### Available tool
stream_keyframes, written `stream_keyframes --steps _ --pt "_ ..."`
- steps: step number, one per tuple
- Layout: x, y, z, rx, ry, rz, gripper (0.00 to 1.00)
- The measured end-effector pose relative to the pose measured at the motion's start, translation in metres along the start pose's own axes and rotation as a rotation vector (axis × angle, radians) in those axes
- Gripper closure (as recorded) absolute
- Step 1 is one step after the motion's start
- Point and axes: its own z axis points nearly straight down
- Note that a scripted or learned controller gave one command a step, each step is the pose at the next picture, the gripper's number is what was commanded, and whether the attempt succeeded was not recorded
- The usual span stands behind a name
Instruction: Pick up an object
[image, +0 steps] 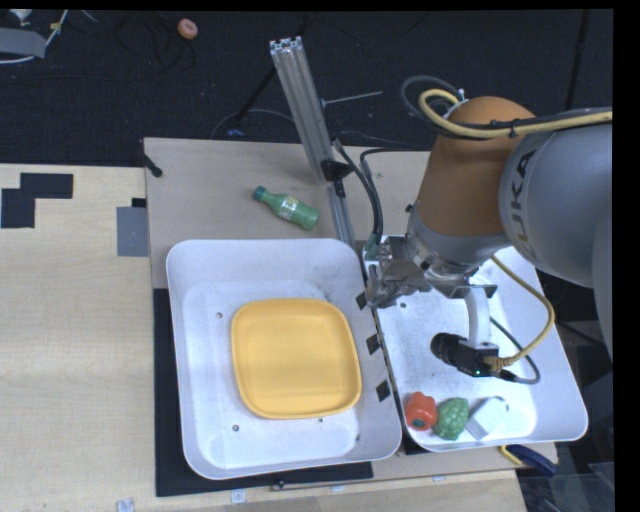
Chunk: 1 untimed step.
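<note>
Gripper (385, 283) hangs over the right bin's (560, 415) left edge; its state cannot be told. Red pepper (421, 409) and green toy (452, 417) lie unlifted at the bin's front.

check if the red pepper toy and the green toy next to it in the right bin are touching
Touching. The camera view shows the red pepper toy pressed against the green toy with no bin floor visible between them.

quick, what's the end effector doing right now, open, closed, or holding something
End effector: sits at the inner edge of the right bin; whether it is open or closed cannot be told, and nothing is seen held in it.
</note>
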Motion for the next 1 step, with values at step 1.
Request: stream_keyframes --steps 1 --pt "0.0474 -0.0027 -0.0047 -0.001 -0.001 0.001 1.00"
